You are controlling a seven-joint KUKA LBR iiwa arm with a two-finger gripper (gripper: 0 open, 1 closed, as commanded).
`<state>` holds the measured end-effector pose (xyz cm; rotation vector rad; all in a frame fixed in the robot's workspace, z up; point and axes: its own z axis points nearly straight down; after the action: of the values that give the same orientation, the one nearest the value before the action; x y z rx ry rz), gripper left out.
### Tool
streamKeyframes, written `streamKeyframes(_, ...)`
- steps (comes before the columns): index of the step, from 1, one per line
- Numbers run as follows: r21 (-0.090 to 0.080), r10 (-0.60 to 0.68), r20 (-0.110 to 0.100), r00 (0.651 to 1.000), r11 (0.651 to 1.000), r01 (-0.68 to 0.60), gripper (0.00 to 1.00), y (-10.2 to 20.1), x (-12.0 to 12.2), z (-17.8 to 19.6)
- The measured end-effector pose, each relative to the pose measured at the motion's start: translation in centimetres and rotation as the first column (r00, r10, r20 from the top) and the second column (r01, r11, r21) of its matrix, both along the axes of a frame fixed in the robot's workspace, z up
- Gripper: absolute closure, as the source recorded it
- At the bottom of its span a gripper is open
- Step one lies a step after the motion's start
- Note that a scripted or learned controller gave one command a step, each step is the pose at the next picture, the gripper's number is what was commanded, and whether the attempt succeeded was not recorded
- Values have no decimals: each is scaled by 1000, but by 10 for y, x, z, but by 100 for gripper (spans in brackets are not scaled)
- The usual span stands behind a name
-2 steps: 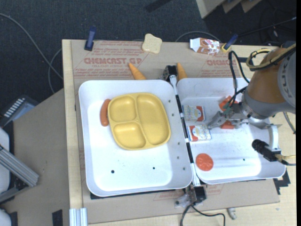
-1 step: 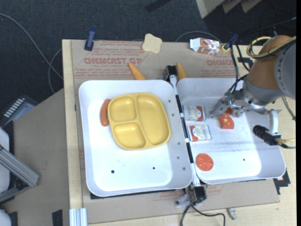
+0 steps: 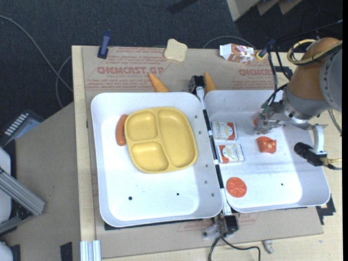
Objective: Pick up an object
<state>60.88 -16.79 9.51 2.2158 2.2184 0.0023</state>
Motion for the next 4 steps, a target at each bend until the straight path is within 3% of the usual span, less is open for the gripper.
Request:
streamKeyframes(1, 0, 0, -1, 1000, 1000, 0, 0, 0, 0, 0)
streamKeyframes(2, 4, -2, -8, 1000, 1000, 2, 0, 13, -40, -11)
streamKeyframes(3, 3, -2, -5, 1000, 1000, 2, 100, 13, -39, -1)
streamKeyframes(4, 3, 0, -4, 1000, 1000, 0, 100, 38, -35, 7)
